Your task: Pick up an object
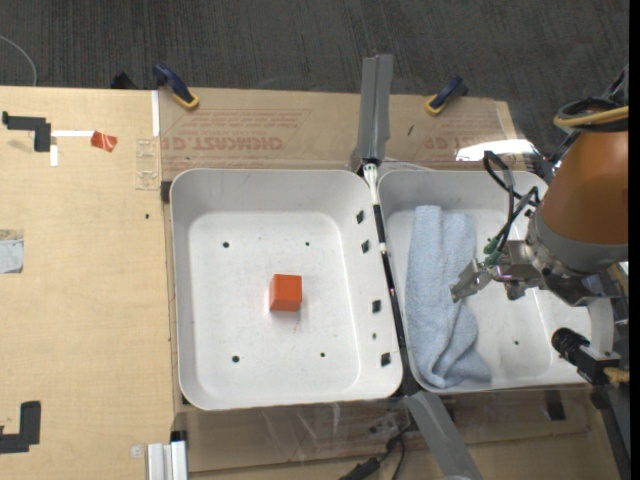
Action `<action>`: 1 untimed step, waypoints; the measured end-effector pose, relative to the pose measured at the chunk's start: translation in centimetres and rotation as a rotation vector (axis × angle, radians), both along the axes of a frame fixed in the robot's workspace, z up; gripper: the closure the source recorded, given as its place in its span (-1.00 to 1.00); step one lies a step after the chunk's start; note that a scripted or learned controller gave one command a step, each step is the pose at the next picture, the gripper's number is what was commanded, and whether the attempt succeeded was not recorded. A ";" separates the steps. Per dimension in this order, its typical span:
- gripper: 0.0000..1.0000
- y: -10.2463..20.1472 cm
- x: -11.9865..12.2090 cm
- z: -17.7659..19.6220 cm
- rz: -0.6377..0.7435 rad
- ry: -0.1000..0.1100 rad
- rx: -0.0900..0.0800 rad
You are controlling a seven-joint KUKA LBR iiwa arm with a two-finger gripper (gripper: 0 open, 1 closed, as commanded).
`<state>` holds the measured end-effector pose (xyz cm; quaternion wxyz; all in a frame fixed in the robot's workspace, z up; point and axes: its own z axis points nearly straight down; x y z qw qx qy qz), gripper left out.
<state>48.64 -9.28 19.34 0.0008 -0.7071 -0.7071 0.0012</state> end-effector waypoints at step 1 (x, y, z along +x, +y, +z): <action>-1.00 -7.0 6.6 -4.4 -0.016 0.000 0.000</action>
